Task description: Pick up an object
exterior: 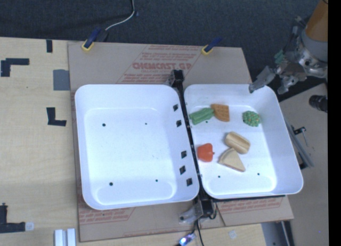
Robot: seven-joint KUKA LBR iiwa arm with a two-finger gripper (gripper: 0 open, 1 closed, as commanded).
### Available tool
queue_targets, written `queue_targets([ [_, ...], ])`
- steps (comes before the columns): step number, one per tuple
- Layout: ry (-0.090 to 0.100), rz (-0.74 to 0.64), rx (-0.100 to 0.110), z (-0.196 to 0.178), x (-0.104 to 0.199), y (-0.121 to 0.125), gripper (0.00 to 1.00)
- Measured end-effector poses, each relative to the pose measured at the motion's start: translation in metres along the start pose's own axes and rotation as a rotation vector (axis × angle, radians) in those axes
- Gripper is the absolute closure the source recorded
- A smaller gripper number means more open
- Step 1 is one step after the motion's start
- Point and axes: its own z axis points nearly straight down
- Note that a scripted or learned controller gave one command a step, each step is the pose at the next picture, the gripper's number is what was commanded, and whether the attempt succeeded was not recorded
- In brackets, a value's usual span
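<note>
Orange, green and tan toy food sits loose in the right bin [282,133]: an orange piece [205,152] near the divider, a tan wedge [233,160] just beside a bread roll [237,141], a green pickle [202,115] touching a brown slice [220,112], and a broccoli [251,118] off to the right. The gripper [266,80] hangs over the bin's far right corner, fingers spread, nothing between them. Left bin [128,144] alongside.

Light wood surface [32,149] carries black tape marks at 9 o'clock. Brown cardboard sheet [154,64] lies at centre, held by two blue-yellow clamps [90,38] at 12 o'clock. Dark carpet [213,5] beyond; white cable [129,5] trails across it.
</note>
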Motion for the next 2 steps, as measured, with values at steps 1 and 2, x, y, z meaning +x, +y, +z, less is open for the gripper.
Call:
queue_targets([
  [1,0.000,-0.002,0.003,0.073,0.012,0.036,0.00],
  [2,0.000,0.001,0.005,0.127,-0.007,0.033,0.00],
])
